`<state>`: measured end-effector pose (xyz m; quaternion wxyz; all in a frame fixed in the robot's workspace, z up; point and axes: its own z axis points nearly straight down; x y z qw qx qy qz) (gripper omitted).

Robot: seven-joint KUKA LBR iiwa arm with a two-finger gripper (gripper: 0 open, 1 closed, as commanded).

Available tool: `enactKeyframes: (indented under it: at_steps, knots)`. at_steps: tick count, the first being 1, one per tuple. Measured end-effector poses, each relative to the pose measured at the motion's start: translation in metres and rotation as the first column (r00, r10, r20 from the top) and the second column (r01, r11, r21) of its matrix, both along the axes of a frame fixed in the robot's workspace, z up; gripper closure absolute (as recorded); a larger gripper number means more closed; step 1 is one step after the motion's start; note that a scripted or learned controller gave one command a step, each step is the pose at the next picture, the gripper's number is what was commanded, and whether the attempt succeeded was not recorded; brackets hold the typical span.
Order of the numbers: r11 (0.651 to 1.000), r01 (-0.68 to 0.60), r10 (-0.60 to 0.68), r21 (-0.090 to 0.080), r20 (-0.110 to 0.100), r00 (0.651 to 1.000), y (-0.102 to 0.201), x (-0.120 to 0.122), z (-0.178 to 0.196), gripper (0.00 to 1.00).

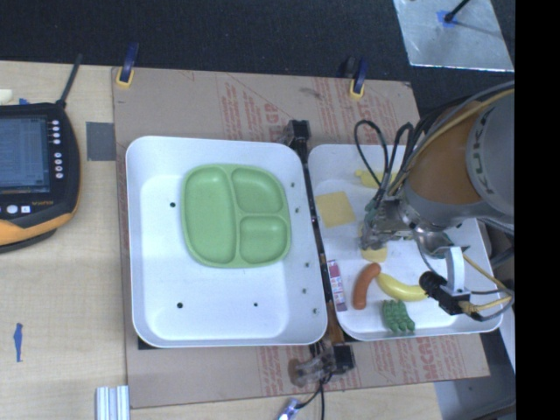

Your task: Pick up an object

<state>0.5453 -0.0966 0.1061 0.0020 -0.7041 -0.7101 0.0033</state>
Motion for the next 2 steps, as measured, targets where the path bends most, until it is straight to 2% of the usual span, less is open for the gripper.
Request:
enactKeyframes:
  at_steps: [1, 2]
  knots:
    - [1.000, 0.000, 0.000, 0.000, 0.000, 1.000, 0.000, 0.000, 0.000, 0.00]
    - [1.000, 0.008, -0.008, 0.002, 0.005, 1.000, -0.036, 0.039, -0.014, 0.00]
